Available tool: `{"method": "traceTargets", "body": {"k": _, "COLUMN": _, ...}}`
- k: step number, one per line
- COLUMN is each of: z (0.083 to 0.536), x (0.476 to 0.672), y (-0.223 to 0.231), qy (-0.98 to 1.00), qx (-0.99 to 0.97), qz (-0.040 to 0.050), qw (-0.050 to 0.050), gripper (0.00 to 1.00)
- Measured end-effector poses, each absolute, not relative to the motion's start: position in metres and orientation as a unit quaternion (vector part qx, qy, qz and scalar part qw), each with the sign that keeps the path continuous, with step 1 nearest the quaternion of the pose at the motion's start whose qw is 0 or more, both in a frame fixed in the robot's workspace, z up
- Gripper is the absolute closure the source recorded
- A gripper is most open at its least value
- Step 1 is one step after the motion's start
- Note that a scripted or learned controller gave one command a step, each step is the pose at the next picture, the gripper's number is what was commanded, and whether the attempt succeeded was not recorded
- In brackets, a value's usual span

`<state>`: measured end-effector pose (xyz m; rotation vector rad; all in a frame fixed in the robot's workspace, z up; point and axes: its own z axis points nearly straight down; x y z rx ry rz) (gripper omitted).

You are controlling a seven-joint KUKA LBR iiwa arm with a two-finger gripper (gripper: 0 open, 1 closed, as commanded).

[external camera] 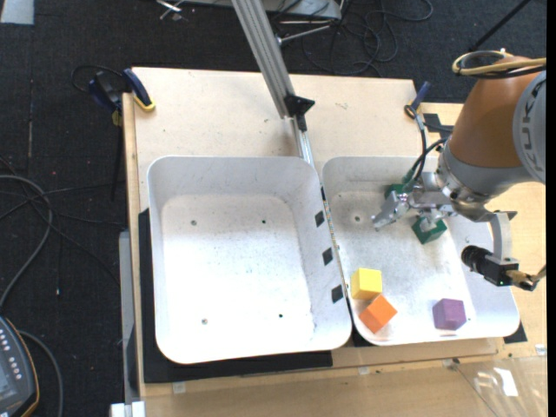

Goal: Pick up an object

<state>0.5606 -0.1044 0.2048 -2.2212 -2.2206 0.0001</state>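
Arm (499, 124) comes in from the right of the frame and its gripper (408, 208) sits low over the upper middle of the right bin (347, 181). A green object (428, 227) shows just under and right of the wrist hardware, touching or nearly touching it. I can't tell if it's between the fingers or just beside them, and I can't tell whether the fingers are apart or together; metal and cabling hide the tips.

Other candidates sit along the bottom of the right bin: yellow cube (367, 281) near the left wall, orange cube (378, 314) just below it and touching or nearly so, purple cube (448, 314) off to the right, well apart from the pair. The left bin (174, 181) holds nothing to go for.

My read: you're at the grasp step on the green piece. To do it well:
- Confirm the piece is centred between the fingers before closing — it looks offset toward the lower right of the gripper.
- Close fully, then lift straight up and slowly; a tilted or edge grip will likely drop it.
- Check for green between the fingers after the lift before calling it a pick.
- If it fails, the purple cube is the cleanest fallback — isolated, clear of the walls.
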Motion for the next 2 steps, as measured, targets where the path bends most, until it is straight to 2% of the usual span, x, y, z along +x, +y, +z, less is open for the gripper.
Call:
{"method": "traceTargets", "body": {"k": 1, "z": 0.352, "x": 0.602, "y": -0.141, "qy": -0.708, "qx": -0.706, "qz": -0.0024, "qw": -0.005, "gripper": 0.00}}
{"method": "traceTargets", "body": {"k": 2, "z": 0.258, "x": 0.652, "y": -0.136, "qy": -0.709, "qx": -0.705, "qz": 0.0019, "qw": 0.002, "gripper": 0.00}}
